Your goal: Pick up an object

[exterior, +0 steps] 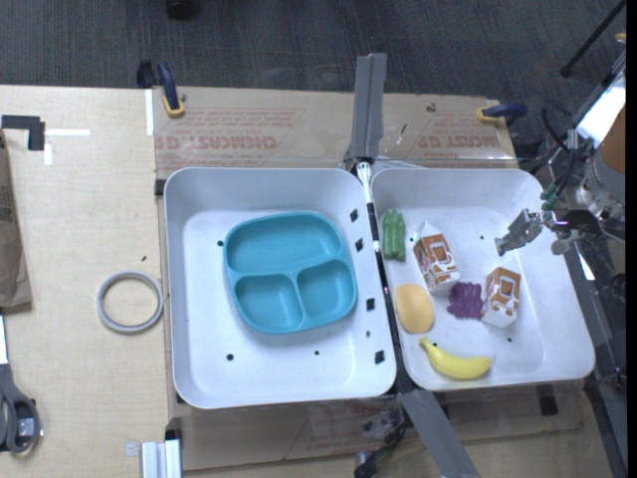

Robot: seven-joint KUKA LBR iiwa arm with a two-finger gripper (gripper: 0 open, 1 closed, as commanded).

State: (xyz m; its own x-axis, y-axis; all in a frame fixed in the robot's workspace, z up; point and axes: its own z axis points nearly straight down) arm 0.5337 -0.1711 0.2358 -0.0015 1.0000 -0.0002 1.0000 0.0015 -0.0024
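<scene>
The task names no particular object, so you have six candidates, all in the right bin (557, 361). Two small orange-and-white cartons: one (435, 256) near the bin's middle, the other (502, 296) to its right. Between them lies a purple grape bunch (465, 300), touching or nearly touching the right carton. A green vegetable (394, 235) lies along the left wall at the far side. Nearer you, a yellow-orange lemon-like fruit (415, 308), and nearest of all a banana (456, 360), lying crosswise.

The gripper (519, 233) hangs over the bin's right far part, just beyond the right carton, nothing between its fingers. You cannot tell from this angle whether the fingers are spread or closed.

The left bin (199, 357) holds a blue three-compartment tray (290, 272). On the bench to the left: a grey ring (130, 301), and scissors (17, 416) at the near left edge.
</scene>
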